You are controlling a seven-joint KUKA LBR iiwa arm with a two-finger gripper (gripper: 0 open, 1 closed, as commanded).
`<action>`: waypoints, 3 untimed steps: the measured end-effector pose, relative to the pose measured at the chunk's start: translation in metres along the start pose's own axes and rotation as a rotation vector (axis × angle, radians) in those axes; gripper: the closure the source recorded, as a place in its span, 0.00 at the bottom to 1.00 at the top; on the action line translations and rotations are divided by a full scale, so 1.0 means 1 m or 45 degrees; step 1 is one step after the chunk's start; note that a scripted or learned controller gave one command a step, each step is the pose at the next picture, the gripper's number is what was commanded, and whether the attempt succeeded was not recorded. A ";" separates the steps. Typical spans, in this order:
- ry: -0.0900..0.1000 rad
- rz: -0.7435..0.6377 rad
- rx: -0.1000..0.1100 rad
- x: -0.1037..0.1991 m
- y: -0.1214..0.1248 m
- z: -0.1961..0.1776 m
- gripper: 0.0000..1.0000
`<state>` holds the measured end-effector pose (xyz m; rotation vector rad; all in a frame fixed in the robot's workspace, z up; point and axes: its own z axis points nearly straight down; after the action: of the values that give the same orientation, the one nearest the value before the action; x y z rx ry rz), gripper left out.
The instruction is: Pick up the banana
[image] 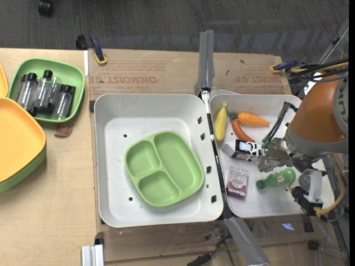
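Observation:
A yellow banana [221,122] lies lengthwise along the left wall of the right bin [260,206], near its far end. My gripper [270,157] hangs low over the middle of that bin, well to the right of the banana and nearer the front. It sits just above a green bottle [277,179]. The orange band and grey wrist of the arm cover the bin's right side.
An orange carrot [252,119] and a red pepper [239,129] lie beside the banana. A black-and-white packet [244,148] and a small red-and-white carton [237,182] lie in the same bin. The left bin [108,148] holds a green divided plate [164,168].

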<state>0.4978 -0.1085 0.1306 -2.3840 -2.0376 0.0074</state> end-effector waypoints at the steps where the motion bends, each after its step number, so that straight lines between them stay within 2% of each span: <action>1: 0.000 0.005 0.002 -0.001 0.000 -0.008 1.00; 3: -0.001 0.014 0.006 -0.003 0.000 -0.024 1.00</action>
<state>0.4979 -0.1120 0.1551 -2.3934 -2.0223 0.0130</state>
